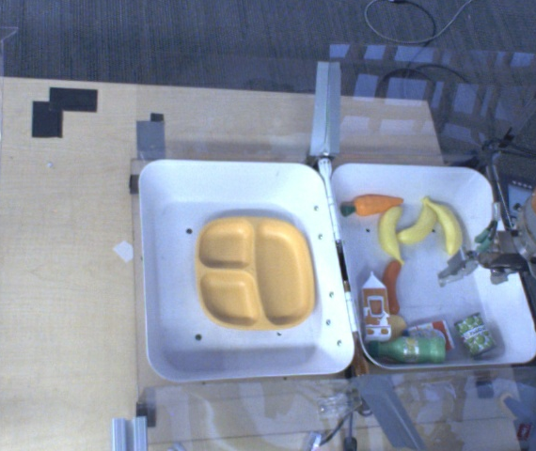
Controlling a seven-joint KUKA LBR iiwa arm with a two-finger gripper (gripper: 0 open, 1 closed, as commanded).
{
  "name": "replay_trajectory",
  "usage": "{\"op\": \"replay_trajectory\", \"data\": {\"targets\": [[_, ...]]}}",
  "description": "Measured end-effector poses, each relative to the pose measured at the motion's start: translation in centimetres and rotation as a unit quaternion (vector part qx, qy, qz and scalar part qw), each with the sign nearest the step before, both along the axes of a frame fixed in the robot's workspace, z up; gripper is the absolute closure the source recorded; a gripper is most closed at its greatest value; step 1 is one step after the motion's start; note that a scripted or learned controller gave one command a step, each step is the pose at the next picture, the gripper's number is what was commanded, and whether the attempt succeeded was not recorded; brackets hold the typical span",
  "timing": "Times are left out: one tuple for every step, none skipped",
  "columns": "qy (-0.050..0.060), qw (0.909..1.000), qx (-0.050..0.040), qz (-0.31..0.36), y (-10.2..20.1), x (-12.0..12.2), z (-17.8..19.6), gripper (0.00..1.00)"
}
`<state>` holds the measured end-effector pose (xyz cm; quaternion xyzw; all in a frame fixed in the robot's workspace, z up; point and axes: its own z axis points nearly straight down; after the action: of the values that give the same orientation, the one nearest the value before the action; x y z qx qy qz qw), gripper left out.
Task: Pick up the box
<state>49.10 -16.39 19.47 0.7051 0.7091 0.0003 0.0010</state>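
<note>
- The bench [70,252] carries two shallow white bins side by side; the left bin [165,280] fills the middle of the frame, probably as the drop side.
- One yellow divided plate [254,271] lies flat in the centre of that left bin, three compartments facing up, with nothing in them.
- The right bin [456,178] sits at centre right and holds all the loose things, which is likely why the arm works there.
- One box [374,313], a small carton with a peaked top and brown-and-white print, stands in the right bin's lower left part, close to its left wall. It touches a reddish sausage-like piece [393,285] behind it and one green bottle [411,349] lying at its foot, so I judge the grasp to be crowded.
- One orange carrot [376,205] lies at the upper left of that bin.
- Two bananas [423,228] curve together in the upper middle.
- One small red packet [434,331] and one green packet [476,334] lie along the lower edge.
- The gripper [464,266] hangs at the right side of the bin, well apart from the box; its fingers hold nothing, and how wide they stand I cannot tell.
</note>
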Motion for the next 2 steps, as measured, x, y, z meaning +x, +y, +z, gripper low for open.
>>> {"op": "replay_trajectory", "data": {"targets": [[-0.004,0.9952,-0.0008,0.097,-1.0,-0.1,-10.6,0.0],[-0.007,0.9952,-0.0013,0.098,-1.0,0.2,-9.4,1.0]]}}
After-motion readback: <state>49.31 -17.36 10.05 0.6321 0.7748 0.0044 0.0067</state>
